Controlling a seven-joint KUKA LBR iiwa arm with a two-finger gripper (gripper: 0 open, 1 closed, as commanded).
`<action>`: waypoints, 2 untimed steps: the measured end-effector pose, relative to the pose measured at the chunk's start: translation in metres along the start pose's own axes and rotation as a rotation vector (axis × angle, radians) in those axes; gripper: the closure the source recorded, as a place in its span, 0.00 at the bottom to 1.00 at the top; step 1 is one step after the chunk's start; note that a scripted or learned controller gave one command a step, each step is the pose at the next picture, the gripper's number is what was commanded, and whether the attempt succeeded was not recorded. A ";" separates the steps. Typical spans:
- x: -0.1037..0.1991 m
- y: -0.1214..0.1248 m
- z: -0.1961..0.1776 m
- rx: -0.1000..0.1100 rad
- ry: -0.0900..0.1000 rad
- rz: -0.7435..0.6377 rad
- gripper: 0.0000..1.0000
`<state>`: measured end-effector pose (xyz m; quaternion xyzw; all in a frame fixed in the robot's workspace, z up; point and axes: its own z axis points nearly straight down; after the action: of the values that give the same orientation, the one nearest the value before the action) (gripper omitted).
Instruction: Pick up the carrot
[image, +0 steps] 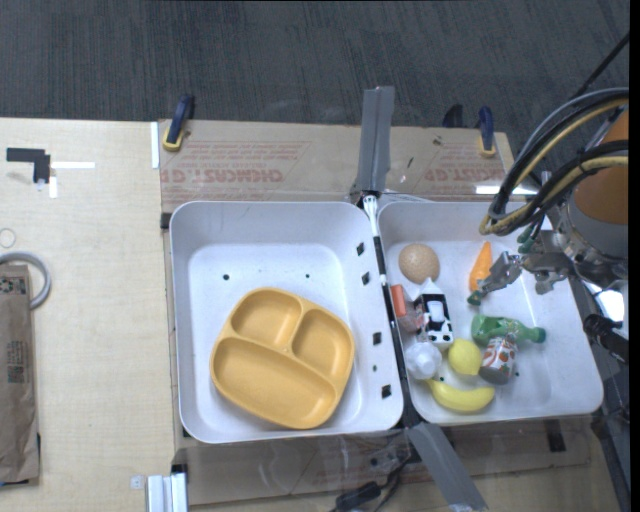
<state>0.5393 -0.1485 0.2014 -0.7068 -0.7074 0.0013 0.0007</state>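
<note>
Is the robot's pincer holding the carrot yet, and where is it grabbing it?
Cannot tell. The pincer sits right by the carrot's lower end, but a grip isn't clear.

Gripper (497, 276) poised just beside carrot (482, 264) in right bin (575, 400), yellow divided plate (283, 357) in left bin (200, 300), banana (461, 397) near front

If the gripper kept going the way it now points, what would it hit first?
Most likely the carrot. The gripper points toward the view's left and down into the right bin, and its tips sit right beside the carrot's lower end. Depth is unclear from above; missing it, it would meet the bin floor.
</note>
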 end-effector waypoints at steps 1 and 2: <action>-0.021 0.044 0.049 -0.001 -0.001 0.026 0.00; -0.057 0.074 0.110 -0.002 0.001 -0.026 0.00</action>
<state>0.6130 -0.2056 0.0910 -0.6974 -0.7166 0.0003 0.0005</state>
